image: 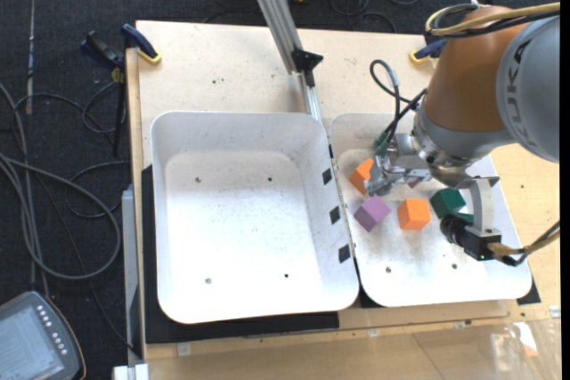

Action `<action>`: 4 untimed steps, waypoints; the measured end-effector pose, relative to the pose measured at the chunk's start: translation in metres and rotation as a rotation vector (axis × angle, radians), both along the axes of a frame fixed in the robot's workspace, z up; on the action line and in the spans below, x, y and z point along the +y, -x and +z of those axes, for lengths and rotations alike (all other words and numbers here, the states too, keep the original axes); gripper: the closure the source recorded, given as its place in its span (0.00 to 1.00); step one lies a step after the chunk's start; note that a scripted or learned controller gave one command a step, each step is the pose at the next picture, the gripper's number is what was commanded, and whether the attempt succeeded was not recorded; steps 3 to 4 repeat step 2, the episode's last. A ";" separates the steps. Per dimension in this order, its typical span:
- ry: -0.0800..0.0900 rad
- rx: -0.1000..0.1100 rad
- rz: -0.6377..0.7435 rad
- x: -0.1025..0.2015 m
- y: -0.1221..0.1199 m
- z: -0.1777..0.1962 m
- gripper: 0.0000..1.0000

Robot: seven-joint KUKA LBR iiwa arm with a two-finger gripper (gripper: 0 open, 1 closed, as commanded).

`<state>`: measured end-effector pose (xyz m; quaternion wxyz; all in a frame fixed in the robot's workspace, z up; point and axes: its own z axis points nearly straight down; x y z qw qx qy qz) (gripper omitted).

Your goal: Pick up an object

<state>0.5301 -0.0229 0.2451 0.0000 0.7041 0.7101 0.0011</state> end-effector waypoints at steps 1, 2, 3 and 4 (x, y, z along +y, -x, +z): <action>0.000 0.003 0.000 0.050 0.002 -0.006 1.00; 0.000 0.000 0.000 0.106 -0.011 0.001 1.00; 0.000 0.000 0.000 0.106 -0.011 0.001 1.00; 0.000 0.000 0.000 0.106 -0.011 0.001 1.00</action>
